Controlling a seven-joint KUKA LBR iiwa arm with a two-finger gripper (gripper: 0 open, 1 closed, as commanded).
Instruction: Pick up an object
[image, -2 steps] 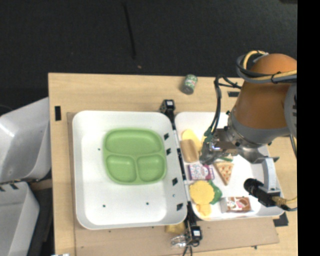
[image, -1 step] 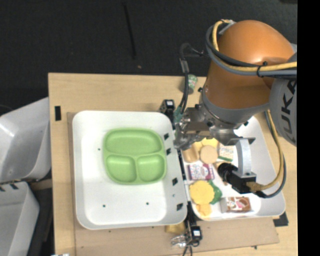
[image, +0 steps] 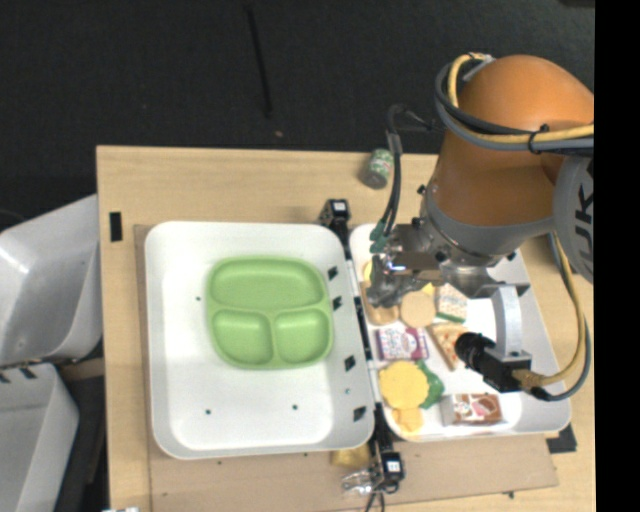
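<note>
Pale wooden bench (image: 230, 185), set against a dark floor, carries two shallow white bins side by side. At the near edge of the right bin (image: 548, 345) lies a brown printed packet (image: 475, 408). Left of it is a yellow piece (image: 403, 383) with a green scrap (image: 433, 388) touching its side. A little farther in sits a pink-and-white packet (image: 402, 344), and beyond that a tan piece (image: 415, 308) lies beside a pale labelled packet (image: 452, 305). The left bin (image: 165, 400) holds a green divided plate (image: 268, 310), well apart from this clutter. The gripper (image: 385, 285) hangs low over the far-left part of the right bin, close to the wall next to the other bin. The wrist hides its tip, so how wide it is open cannot be told, and nothing is seen held in it. The likeliest object to take is the tan piece, just beside the gripper on the view's right, with the pink-and-white packet just nearer the camera. I judge the step to be the descent onto a pick. To do it well, the gripper should settle squarely over one item rather than the seam between two. It should also keep off the bin wall and close only once low enough. The flat packets look thin and slippery, so the chunkier tan piece seems the safer choice. On the far bench a small greenish object (image: 378, 167) lies outside both bins.
</note>
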